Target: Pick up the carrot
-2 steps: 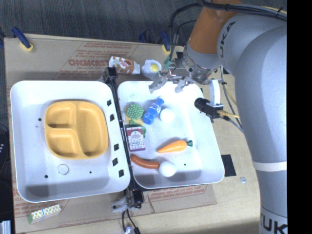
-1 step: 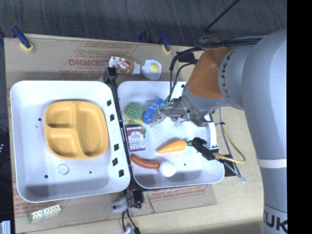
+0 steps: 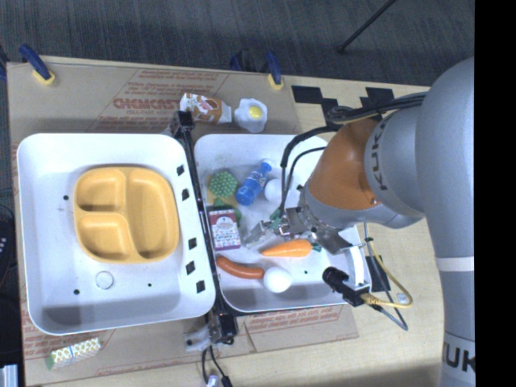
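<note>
White egg near edge of right bin, sausage touching its left; carrot just beyond, lying crosswise, orange, under wrist; gripper right above carrot's left end, grip state impossible to call, carrot not seen clamped; red carton left of it; green ball, blue bottle farther back; yellow divided plate sitting in left bin.
</note>
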`<state>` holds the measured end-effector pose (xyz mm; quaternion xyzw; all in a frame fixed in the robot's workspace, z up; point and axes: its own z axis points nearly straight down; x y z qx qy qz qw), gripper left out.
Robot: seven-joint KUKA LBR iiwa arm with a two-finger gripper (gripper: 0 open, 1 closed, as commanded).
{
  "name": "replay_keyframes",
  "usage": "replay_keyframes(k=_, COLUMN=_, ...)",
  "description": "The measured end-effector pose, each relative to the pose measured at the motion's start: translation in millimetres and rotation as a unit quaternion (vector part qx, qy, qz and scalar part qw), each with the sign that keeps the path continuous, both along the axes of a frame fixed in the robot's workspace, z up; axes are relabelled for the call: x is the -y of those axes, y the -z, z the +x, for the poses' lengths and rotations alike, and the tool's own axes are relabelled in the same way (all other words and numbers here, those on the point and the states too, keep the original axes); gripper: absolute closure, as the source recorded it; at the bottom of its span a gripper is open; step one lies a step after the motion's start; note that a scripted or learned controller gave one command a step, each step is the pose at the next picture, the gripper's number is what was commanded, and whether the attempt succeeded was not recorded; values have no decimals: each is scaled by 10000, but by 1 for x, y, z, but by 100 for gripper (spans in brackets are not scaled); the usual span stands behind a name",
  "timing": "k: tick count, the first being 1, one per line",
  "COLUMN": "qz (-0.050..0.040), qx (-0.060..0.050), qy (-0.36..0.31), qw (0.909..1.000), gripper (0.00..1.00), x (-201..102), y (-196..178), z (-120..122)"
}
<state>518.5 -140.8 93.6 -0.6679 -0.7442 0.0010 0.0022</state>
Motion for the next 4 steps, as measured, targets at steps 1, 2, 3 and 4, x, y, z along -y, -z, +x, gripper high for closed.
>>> replay_keyframes(k=1, qz=7, qx=0, qy=-766, qw=9971, gripper=0, x=-4, y=2, z=-42)
replay_keyframes(k=2, qz=8, qx=-3, qy=-787, qw=9969, gripper=100, x=-4, y=-7, z=-42)
replay_keyframes(k=3, qz=-2, qx=5, qy=-334, qw=9994, gripper=100, x=-121, y=-98, z=-42)
replay_keyframes(k=4, qz=-7, qx=19, qy=-1536, qw=9881, gripper=100, x=-71, y=-153, z=-42)
